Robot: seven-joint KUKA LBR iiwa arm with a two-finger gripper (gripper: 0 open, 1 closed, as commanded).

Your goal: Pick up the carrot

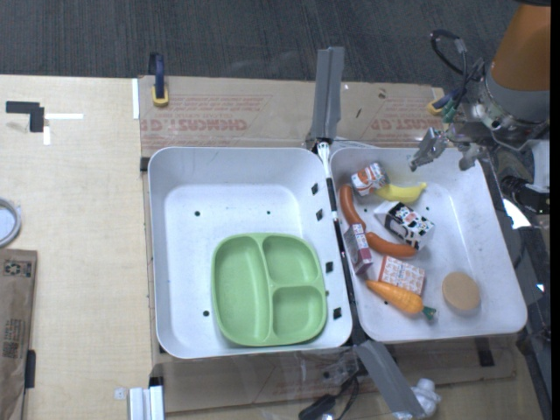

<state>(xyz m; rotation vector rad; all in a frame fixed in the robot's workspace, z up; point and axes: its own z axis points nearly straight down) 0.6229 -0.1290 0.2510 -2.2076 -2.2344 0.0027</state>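
Carrot (395, 297): we find it low in the right bin (490, 261), lying slantwise with its green tip toward the lower right, far below and a little left of the gripper (446, 147).
Gripper: we see it at the upper right of the frame, over the right bin's far rim; its two fingers (426, 153) stand apart, with nothing between them and nothing touched.
Arm (521, 46): orange band and grey wrist enter from the upper right corner, cables looping beside them.
Neighbours of the carrot: a small red-and-white patterned card (402, 276) touches its upper side; a red sausage (391, 245) lies just above that; a round tan disc (461, 291) sits to the right, apart from it.
Farther up the bin: a black-and-white spotted toy (409, 223), a yellow banana (402, 191), a small red-and-white packet (368, 178), a long red sausage (348, 206) along the left wall and a dark wrapped bar (359, 245) below it.
Edges: we note the carrot near the bin's front wall, its left end close to the divider between the bins.
Open room: bare white floor runs down the right half of the right bin, between gripper and disc.
Left bin (175, 234): holds a green divided plate (269, 289) at its lower middle.
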